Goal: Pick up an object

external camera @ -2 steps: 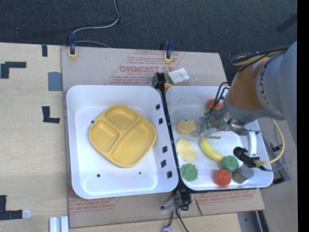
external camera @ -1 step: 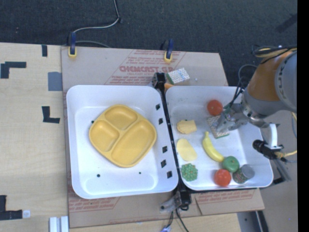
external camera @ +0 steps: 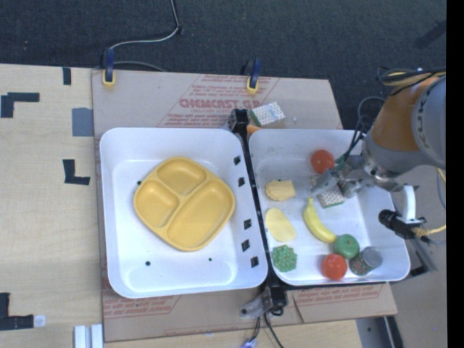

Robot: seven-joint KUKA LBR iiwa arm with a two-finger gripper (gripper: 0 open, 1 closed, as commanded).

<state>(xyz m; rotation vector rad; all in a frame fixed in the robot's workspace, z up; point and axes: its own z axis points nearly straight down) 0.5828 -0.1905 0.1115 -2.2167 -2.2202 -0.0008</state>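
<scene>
The grey arm with its orange band reaches in from the right, and its two-finger gripper (external camera: 335,188) hangs low over the right-hand shallow white bin (external camera: 377,275), just right of a pale yellow bread-like piece (external camera: 280,190) and above the top end of a yellow plastic banana (external camera: 317,222); whether it is open, closed or gripping anything I cannot tell, since the tip is a blur of grey parts. A small red tomato-like ball (external camera: 322,159) sits just up and left of it, seemingly the nearest candidate. This looks like the approach or descent step; the next move calls for settling squarely over one item and closing on it. The left-hand white bin (external camera: 116,216) bears a yellow three-compartment plastic tray (external camera: 184,203). Both bins rest on brown cardboard (external camera: 181,96) clamped to a light wooden bench (external camera: 36,209), with dark carpet (external camera: 72,13) behind.
</scene>
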